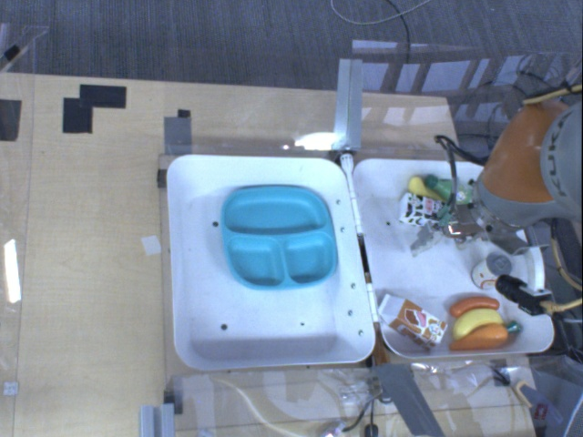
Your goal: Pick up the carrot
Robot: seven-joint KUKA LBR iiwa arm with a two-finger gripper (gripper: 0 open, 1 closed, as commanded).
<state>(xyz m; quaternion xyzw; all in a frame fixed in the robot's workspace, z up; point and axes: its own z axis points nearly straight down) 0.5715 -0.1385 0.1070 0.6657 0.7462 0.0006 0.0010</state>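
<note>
The carrot (480, 337) is an orange piece lying in the front right corner of the right bin (392, 262), tight against a yellow banana (479, 320). My gripper (435, 234) hangs over the back half of that bin, just below a black-and-white patterned carton (419, 209). It is well away from the carrot, up and to the left of it in the view, and nothing shows in its grasp. The grey arm with its orange band (524, 157) reaches in from the right.
A reddish sausage-like piece (474, 304) lies just behind the banana. A brown carton (417, 322) sits at the bin's front left, a yellow and green item (430, 188) at the back, a small white round thing (493, 268) right of centre. The left bin (196, 244) holds a blue divided tray (278, 235).
</note>
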